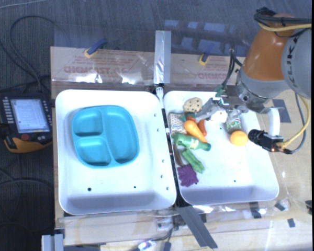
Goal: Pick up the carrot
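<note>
carrot (194, 129): orange, lying slantwise in the right bin (251, 187), near its left wall, tip pointing down-right over the green bottle (191, 143)
gripper (215, 104): hanging just up-right of the carrot's top end, close but no clear contact
jaws: honestly can't tell how far apart, too blurry; nothing visibly pinched between them
neighbours: cookie (192, 105) just above the carrot, something red tucked at its right side, green veg and purple grapes (187, 175) below
orange (238, 137): off to the right, well apart
left bin (68, 192): blue tray (103, 135) sitting inside
</note>
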`<control>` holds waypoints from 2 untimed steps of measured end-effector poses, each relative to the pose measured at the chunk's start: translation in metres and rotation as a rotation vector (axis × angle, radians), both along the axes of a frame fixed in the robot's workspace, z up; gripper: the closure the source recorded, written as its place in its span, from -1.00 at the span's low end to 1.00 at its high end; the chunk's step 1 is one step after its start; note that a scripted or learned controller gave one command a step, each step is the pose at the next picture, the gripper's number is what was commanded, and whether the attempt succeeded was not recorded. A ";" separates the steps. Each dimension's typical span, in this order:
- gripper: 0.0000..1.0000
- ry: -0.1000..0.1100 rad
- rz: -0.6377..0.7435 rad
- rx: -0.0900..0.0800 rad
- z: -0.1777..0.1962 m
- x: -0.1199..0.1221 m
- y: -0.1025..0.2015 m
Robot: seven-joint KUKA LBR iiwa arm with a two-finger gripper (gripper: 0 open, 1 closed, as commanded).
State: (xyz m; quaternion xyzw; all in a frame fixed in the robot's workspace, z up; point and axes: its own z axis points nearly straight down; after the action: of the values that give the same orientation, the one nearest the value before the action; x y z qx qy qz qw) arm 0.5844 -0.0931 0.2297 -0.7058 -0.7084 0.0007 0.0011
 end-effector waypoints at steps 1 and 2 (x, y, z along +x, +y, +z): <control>-1.00 0.003 -0.077 -0.003 -0.094 0.035 -0.004; -1.00 -0.033 0.066 -0.004 -0.130 0.015 -0.002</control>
State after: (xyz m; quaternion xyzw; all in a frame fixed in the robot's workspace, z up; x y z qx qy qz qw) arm 0.5994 -0.0955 0.0998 -0.6822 -0.7310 -0.0097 -0.0120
